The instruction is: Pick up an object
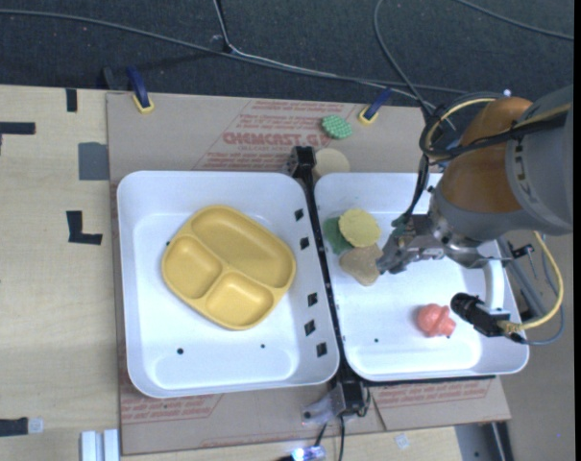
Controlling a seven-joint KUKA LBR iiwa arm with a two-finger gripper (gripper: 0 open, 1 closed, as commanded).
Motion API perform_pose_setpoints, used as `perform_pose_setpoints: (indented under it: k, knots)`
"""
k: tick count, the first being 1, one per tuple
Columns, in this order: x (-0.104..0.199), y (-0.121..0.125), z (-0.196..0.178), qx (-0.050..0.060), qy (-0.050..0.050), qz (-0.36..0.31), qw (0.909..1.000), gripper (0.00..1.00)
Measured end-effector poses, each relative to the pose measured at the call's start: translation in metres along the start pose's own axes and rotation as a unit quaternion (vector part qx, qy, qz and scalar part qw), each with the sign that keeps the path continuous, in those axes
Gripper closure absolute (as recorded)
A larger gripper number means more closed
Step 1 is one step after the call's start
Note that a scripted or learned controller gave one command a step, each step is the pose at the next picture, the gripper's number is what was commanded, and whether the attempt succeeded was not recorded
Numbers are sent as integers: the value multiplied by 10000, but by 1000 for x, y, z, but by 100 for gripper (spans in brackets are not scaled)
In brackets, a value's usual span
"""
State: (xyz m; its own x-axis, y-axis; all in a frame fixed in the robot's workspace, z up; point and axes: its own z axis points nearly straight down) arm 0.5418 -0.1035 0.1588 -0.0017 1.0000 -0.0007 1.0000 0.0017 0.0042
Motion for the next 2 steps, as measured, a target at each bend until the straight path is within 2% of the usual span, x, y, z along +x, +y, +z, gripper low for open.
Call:
perform_pose_setpoints:
  k: [1,2]
  knots:
    - [0,-1,-63,-7,-2,1,10000,100]
    - [0,-1,-66,26,5,5,10000,100]
